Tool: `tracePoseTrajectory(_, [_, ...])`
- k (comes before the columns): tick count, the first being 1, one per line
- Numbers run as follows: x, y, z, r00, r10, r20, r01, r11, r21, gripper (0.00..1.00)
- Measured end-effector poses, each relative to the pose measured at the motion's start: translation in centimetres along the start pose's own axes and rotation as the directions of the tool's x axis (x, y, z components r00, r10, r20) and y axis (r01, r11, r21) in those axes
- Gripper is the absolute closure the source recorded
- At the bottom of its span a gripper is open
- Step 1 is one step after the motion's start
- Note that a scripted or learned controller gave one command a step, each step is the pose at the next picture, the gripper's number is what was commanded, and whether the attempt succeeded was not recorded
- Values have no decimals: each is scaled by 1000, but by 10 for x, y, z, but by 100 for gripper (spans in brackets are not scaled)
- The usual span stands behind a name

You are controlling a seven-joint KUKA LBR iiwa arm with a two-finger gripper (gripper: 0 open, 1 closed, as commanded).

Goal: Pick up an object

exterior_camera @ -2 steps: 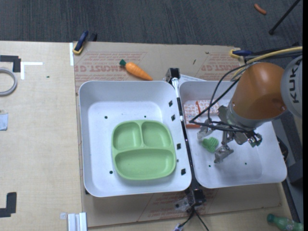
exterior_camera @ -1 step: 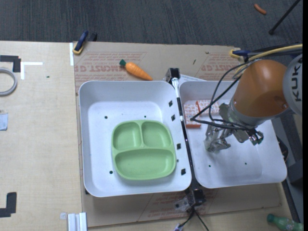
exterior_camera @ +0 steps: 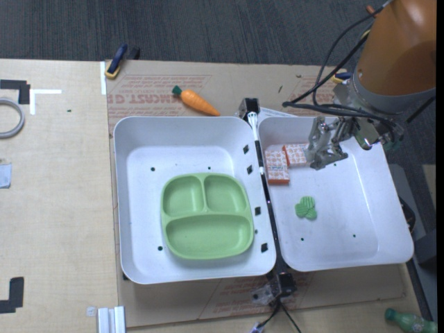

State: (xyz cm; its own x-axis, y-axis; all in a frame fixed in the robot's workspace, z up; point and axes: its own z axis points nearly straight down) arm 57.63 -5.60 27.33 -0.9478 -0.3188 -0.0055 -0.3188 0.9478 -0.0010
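Gripper [exterior_camera: 326, 151] hangs over the right bin [exterior_camera: 374, 248], toward its 11 o'clock corner. Fingers point down and appear to stand slightly apart with nothing visible between them; no object is held.

Candidate objects in the right bin: 2 small orange-and-white cartons. Carton A [exterior_camera: 277, 166] lies at 9 o'clock of the gripper, close to the wall between the bins. Carton B [exterior_camera: 294, 154] lies between carton A and the gripper, touching or nearly touching the fingers. A small green leafy toy [exterior_camera: 306, 208] lies at 7 o'clock of the gripper, apart from the cartons.

Left bin [exterior_camera: 132, 207]: green 3-compartment divided plate [exterior_camera: 207, 216]. A toy carrot [exterior_camera: 196, 100] lies on the cardboard outside the bins, at 12 o'clock of the left bin.

Risks, as judged:
1. The 2 cartons abut; a descent at the edge of carton B could push it into carton A rather than straddle it.
2. Cartons sit near the bin wall, leaving little room for an outer finger.
3. Flat cartons offer low sides; the fingers may close above them.

Writing: print on the cartons is too small to read. The cardboard under the bins carries red lettering, seen reversed, not legible with confidence.
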Motion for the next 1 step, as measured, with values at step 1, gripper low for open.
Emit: tracePoseTrajectory(1, [52, 31, -10, 950, -312, -1, 312, 950, -1, 100])
